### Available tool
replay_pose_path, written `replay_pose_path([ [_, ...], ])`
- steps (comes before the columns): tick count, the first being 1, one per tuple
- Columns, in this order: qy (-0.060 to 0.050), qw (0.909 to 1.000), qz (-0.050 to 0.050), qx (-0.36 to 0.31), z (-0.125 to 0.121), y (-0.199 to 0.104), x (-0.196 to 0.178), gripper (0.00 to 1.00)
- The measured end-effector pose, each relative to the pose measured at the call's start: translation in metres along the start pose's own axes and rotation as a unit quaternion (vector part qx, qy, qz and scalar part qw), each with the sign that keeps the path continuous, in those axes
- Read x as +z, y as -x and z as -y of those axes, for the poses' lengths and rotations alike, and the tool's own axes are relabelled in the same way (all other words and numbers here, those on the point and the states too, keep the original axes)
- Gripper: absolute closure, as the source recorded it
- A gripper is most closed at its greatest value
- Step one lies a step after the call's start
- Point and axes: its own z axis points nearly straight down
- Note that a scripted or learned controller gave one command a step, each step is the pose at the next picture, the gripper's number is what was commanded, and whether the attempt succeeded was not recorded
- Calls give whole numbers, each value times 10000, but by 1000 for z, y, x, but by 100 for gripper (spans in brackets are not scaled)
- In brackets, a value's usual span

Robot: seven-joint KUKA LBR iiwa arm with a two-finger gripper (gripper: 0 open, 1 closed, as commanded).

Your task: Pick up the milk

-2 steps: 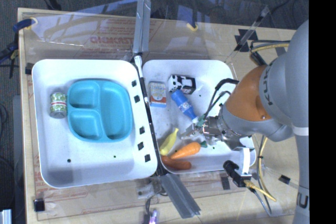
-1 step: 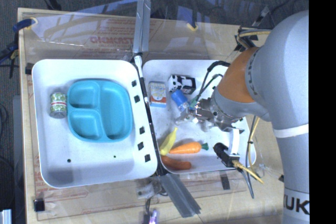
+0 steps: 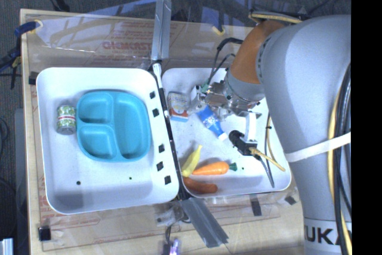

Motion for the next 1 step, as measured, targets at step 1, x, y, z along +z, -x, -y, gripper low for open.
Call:
replay_pose_path([
  [1,-26,10000,-3,-49,0,-2,-10,100],
])
